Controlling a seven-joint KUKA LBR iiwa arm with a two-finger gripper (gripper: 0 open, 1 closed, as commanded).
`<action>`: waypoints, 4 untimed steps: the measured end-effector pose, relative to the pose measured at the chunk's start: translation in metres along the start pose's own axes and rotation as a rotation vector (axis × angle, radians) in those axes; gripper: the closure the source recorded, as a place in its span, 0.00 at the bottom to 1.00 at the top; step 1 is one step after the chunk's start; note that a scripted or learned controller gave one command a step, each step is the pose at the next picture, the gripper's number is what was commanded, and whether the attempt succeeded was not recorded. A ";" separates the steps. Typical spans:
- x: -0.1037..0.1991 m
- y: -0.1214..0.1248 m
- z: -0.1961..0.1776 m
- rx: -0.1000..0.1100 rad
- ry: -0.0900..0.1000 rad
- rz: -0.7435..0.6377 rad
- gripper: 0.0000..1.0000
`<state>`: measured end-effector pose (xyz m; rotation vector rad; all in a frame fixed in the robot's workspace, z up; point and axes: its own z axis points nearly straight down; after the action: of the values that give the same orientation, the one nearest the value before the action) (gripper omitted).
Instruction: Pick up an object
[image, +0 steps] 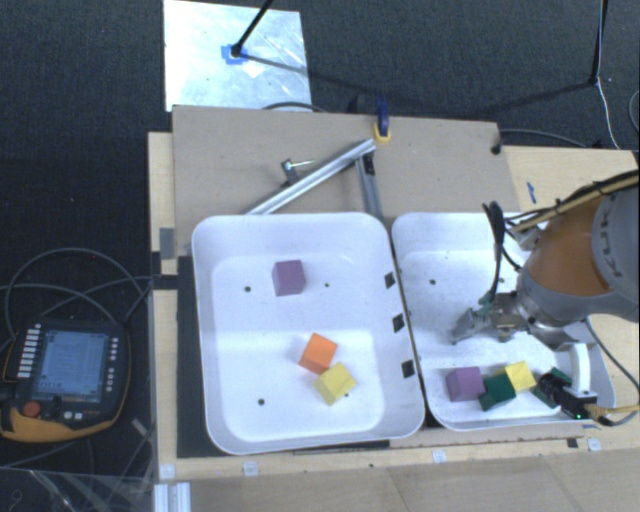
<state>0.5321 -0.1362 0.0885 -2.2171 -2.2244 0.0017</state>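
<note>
While the gripper (470, 326) hangs low in the right bin (440, 240), I cannot tell its grasp.
Purple block (464, 382), green block (495, 391), yellow block (519, 376) lie just below.

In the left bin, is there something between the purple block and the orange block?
No. In the camera view, bare white floor lies between the purple block and the orange block.

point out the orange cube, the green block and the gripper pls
small orange cube (318, 351), camera view, middle of its top face, in the left bin.
dark green block (495, 392), camera view, middle of its top, between the purple and yellow blocks.
metal two-finger gripper (466, 328), camera view, at its fingertips over the right bin.
</note>
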 end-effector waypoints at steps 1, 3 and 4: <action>0.000 0.001 -0.013 -0.005 -0.001 -0.002 1.00; 0.000 0.017 -0.113 -0.009 -0.002 -0.003 1.00; 0.001 0.018 -0.157 -0.008 -0.002 -0.002 1.00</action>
<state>0.5502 -0.1352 0.2454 -2.2194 -2.2317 -0.0054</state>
